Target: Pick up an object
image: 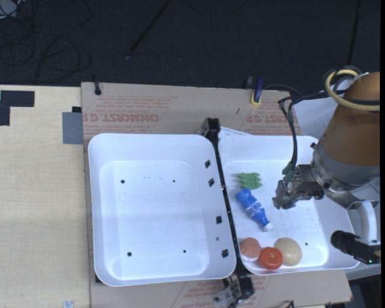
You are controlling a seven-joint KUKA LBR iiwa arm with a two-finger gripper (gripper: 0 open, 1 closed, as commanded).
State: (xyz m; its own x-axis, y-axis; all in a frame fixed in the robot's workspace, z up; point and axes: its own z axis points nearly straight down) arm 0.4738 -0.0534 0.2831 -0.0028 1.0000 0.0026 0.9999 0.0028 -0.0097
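Observation:
In the right bin (308, 147) lie a blue bottle (252, 208), a green leafy piece (249, 179), a pink round object (249, 248), a red tomato-like ball (271, 257) and a beige round object (288, 250). My gripper (286, 194) hangs over the right bin's middle, just right of the blue bottle and above the round objects. Nothing shows between its dark fingers, and I cannot make out how they stand.
The left bin (102, 172) sits beside the right one, parted by a black divider (219, 185) with clips. Both rest on a cardboard sheet (154, 108) on the wooden bench. The arm's orange and grey body (353, 133) covers the right bin's right side.

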